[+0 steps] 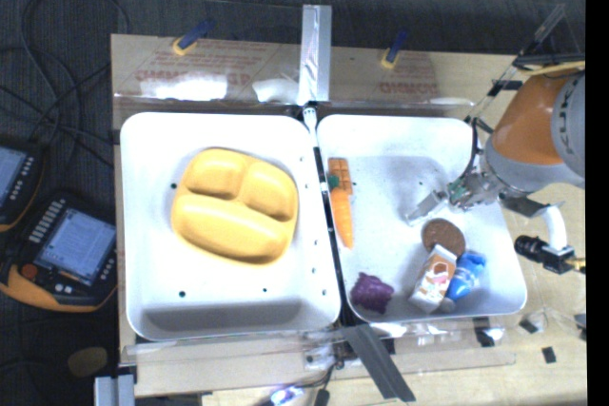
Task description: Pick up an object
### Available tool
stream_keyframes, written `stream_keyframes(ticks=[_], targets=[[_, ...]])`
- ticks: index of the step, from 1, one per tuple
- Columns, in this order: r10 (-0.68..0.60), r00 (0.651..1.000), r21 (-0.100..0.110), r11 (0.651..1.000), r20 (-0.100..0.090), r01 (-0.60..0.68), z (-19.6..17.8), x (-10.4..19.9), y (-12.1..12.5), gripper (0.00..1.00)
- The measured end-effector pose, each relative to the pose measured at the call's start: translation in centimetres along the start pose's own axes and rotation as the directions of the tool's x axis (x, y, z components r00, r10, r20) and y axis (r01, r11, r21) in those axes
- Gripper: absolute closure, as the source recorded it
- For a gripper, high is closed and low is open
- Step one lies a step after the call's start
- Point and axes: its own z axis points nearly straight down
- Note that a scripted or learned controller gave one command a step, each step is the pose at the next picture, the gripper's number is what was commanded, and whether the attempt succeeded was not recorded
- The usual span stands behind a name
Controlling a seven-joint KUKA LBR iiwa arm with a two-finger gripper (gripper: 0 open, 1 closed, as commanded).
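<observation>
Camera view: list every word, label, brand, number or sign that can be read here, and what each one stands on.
None can be read.
Red printing on the cardboard sheet behind the bins: too blurred to read.
Print on the small carton in the right bin: too small to read.
Screens of the handheld pendants left of the bench: lit, but no characters legible.

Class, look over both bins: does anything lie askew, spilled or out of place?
Nothing is spilled. The small carton lies tipped against the blue item in the right bin, and the carrot hugs the divider.
</observation>
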Motion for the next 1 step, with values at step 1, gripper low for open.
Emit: stream_keyframes(ticks=[1], targets=[[0.013,1.000,-0.006,1.000,0.015,-0.013,-0.18,1.58,-4.81,0.00]])
